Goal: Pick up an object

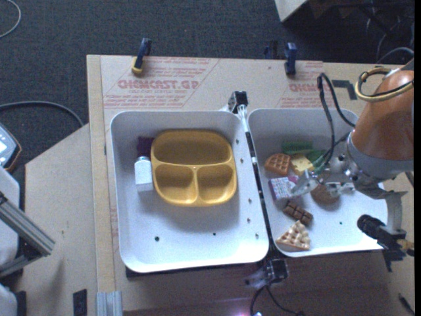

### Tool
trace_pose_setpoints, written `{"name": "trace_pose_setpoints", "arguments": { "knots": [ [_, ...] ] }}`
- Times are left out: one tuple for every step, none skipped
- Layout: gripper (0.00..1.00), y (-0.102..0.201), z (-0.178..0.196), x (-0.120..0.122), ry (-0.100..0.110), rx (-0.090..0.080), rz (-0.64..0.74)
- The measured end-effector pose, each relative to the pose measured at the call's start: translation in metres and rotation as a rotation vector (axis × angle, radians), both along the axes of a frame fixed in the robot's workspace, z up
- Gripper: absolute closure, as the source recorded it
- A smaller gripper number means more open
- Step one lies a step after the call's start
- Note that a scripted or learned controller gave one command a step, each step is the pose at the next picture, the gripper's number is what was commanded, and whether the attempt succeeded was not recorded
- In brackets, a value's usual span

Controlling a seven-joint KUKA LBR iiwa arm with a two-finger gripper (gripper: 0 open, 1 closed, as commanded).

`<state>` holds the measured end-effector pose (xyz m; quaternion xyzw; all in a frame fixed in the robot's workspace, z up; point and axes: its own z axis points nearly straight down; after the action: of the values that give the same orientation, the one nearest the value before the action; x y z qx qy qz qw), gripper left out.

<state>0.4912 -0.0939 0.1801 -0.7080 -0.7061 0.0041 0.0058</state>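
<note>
Arm (388, 127) is reaching in from the right, orange band over the right bin (342, 239), wrist angling down toward the bin's middle. Gripper (314, 182) is sitting low among the toy food; can't tell how its fingers are set, too blurred and cluttered there. Nothing visibly held.

Right bin contents: small waffle (277, 163) at upper left, green piece (297, 147) and yellow piece (302, 164) just beside it, a purple-white packet (281, 188) touching the gripper area, a round brown item (325, 195) right by the gripper, a chocolate bar (297, 212) below, and a waffle wedge (295, 236) near the front edge.

Left bin (131, 236) is holding a yellow divided tray (194, 166), a small white bottle (143, 174) against its left side, and a dark purple thing (145, 143) behind that.

Red print on the board (164, 81) is reading roughly "CHEMCAST GP".
</note>
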Motion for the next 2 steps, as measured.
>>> {"name": "trace_pose_setpoints", "arguments": {
  "knots": [
    [0.0,0.0,0.006,0.003,-0.013,-0.002,0.002],
    [0.0,-0.006,-0.054,-0.003,-0.006,0.0,0.001]
  ]
}}
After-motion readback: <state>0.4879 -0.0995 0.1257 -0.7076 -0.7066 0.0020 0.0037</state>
